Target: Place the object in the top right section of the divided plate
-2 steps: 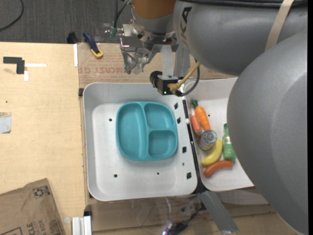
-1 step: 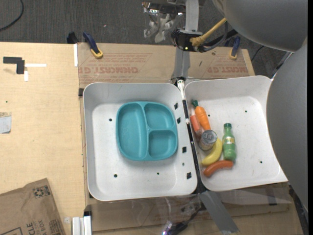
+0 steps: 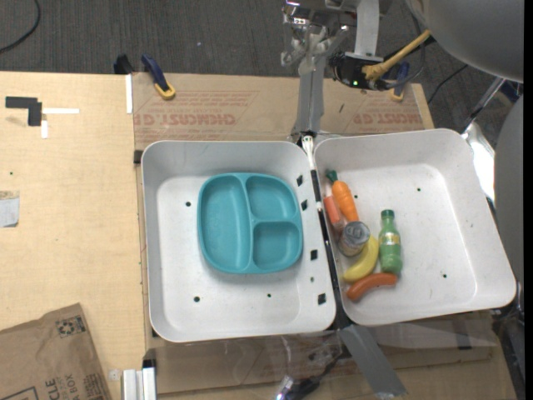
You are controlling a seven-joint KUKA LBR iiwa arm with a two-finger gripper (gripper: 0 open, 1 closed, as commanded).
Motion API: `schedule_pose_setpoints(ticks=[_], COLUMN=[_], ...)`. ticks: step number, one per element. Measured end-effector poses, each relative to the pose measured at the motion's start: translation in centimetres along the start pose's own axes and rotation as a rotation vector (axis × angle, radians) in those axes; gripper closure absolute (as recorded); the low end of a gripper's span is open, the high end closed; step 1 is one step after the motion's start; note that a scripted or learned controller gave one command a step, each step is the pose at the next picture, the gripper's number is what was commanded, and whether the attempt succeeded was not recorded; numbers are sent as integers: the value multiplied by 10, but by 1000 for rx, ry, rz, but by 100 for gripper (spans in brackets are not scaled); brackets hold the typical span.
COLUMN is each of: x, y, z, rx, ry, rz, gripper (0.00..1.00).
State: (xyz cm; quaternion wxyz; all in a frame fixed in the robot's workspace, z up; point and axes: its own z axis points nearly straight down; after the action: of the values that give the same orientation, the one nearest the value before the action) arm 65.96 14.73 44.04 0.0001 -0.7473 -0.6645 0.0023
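Note:
A teal divided plate (image 3: pixel 218 223) lies in the left white bin (image 3: pixel 175 307), with one large section on the left and two smaller ones on the right. Nothing lies in its top right section (image 3: pixel 271 197). The toy foods are bunched along the left side of the right bin (image 3: pixel 450 182): a carrot (image 3: pixel 342 200), a small grey can (image 3: pixel 356 236), a banana (image 3: pixel 363 261), a green bottle (image 3: pixel 389 242) and a red sausage (image 3: pixel 371 284). My gripper (image 3: pixel 310 36) hangs high beyond the far edge of the bins, above their seam, far from every object.
A grey post (image 3: pixel 310 98) stands at the far end of the seam between the bins. A cardboard sheet (image 3: pixel 225 111) lies behind the bins, with blue-yellow clamps (image 3: pixel 158 77) on it. The wooden bench (image 3: pixel 67 207) stretches left; a paper bag (image 3: pixel 50 361) sits at the front left.

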Motion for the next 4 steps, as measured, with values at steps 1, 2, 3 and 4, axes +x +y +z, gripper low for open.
schedule_pose_setpoints(ticks=[1,2,3,4], x=[79,38,-10,74], y=[-30,-4,1,-78], z=[42,0,0,57], rx=[1,-2,1,0], ry=[0,1,0,1], rz=[-25,174,222,256], gripper=[100,100,100,100])
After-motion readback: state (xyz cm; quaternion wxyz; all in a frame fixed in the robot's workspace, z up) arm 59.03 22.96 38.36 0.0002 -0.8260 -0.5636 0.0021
